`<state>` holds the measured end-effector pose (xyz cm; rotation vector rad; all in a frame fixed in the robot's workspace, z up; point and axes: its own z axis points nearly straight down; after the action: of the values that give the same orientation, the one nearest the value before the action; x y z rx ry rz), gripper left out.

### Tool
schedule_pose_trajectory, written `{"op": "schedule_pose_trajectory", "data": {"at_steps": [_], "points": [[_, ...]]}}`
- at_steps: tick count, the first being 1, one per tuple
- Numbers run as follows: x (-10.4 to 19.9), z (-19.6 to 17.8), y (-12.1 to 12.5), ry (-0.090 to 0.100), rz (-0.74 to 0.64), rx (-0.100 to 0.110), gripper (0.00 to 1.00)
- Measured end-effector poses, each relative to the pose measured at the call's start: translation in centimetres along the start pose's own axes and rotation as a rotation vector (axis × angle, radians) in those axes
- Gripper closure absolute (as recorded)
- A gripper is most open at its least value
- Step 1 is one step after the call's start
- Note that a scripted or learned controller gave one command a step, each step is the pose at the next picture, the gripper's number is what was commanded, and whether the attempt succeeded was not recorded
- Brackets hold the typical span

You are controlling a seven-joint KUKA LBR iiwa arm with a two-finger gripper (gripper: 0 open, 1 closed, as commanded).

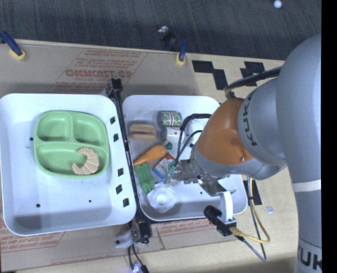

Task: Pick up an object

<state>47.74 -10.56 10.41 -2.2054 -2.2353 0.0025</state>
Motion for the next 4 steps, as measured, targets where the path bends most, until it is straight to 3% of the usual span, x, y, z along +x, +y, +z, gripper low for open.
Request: {"op": "schedule_pose_trajectory", "data": {"at_steps": [1, 2, 3, 4], "points": [[-0.1, -11.9, 0.0, -0.001, 0.007, -0.005, 1.00], [-0.1, -11.9, 0.0, -0.001, 0.008, -0.004, 0.00], [0.9, 0.9, 5.0, -0.003, 0.005, -0.009, 0.00], [0.9, -0.3, 5.2, -0.004, 0.003, -0.012, 1.00]]}}
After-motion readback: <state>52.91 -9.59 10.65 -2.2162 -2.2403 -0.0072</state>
